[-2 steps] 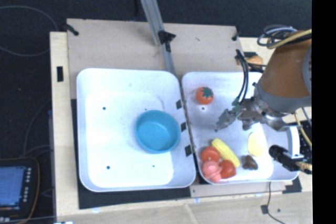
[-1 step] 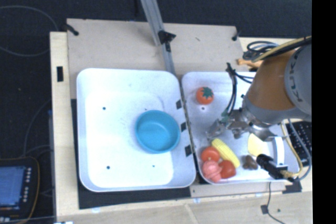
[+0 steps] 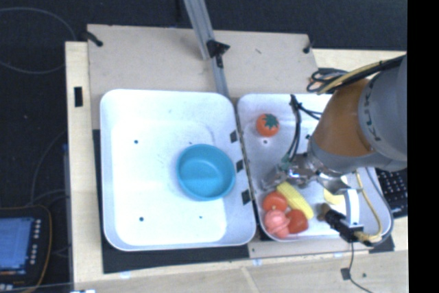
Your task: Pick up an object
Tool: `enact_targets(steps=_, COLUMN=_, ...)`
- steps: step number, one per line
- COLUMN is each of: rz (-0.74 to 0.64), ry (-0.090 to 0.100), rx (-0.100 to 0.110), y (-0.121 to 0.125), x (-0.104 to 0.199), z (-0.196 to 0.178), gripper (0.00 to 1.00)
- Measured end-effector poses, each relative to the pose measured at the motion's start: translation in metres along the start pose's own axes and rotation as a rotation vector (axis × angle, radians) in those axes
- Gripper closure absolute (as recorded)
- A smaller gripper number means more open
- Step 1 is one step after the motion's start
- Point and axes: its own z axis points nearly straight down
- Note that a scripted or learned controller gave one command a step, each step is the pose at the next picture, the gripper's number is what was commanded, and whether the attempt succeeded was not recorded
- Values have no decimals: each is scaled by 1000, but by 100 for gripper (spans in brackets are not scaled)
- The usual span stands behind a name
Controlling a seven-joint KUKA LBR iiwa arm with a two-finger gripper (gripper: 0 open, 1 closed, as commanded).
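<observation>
Nothing lifted yet: the gripper (image 3: pixel 296 173) hangs low in the right bin (image 3: pixel 250 121).
Whether its jaws are spread or closed, I cannot tell. A banana (image 3: pixel 295 199) lies just below them, tomatoes (image 3: pixel 275 203) beside it; another tomato (image 3: pixel 267 124) sits apart, the blue bowl (image 3: pixel 204 172) in the left bin (image 3: pixel 137 120).

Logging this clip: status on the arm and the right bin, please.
Tool low over right bin, above yellow piece. Red and pink pieces crowd beside it. Blue bowl in left bin, untouched.
</observation>
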Motion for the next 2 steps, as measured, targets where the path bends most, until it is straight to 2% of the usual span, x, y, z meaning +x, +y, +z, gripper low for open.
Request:
enact_targets(steps=1, rz=9, ry=7, rx=-5, y=2, x=1, z=-14, gripper=100)
enact_targets(steps=2, rz=3, ry=6, rx=-4, y=7, x=-2, z=-59, gripper=100)
